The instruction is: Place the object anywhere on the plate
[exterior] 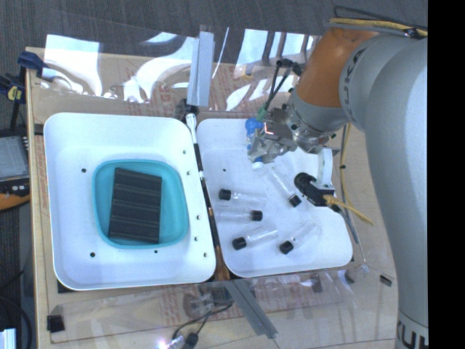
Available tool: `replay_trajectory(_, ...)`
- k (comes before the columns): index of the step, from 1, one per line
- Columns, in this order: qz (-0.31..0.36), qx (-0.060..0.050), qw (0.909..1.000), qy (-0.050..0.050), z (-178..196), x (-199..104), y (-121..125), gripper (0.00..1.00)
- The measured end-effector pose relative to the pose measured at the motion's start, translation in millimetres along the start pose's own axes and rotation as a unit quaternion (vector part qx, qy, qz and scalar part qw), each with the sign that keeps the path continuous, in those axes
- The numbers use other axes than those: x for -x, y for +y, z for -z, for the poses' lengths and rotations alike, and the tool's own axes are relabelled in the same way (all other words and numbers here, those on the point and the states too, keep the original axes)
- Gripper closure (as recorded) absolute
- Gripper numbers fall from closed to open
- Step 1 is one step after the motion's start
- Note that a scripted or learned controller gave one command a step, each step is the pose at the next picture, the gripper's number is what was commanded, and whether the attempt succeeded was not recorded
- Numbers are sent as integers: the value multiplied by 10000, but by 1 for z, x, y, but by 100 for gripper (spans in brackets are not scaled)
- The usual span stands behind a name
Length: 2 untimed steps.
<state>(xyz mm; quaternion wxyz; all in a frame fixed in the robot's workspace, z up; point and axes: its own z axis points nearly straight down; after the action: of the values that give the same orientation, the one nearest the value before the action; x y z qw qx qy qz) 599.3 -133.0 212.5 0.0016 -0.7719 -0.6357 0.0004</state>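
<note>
Tubes (258, 237) made of clear plastic lie in the white bin (330, 257) on the right side of the view. I count five of them. Each one is thin and round like a little stick, and each has a small black cap (238, 243) on one end. They point in different ways and lie spread over the near half of the bin floor, apart from each other.

The plate (174, 195) is in the other white bin (65, 158), on the left. It is blue-green, smooth and shiny, and shaped like a square with round corners. A dark flat block (136, 204) with ridges across its top lies in the middle of it and covers much of it.

The gripper (263, 150) is low over the far part of the right bin, next to the top end of one tube. I cannot tell if the jaws are open or closed, and I cannot tell if they hold anything. The big grey arm (385, 122) with its orange band (330, 57) hides the right edge of that bin.

Both bins sit on a pale desk (131, 304) with a shiny top
</note>
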Motion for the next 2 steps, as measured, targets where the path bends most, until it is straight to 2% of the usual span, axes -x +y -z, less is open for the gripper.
replay_trajectory(1,484,-16,9988,-8,-22,-41,-68,100)
replay_trajectory(2,842,0,9965,-9,-22,-110,-62,100)
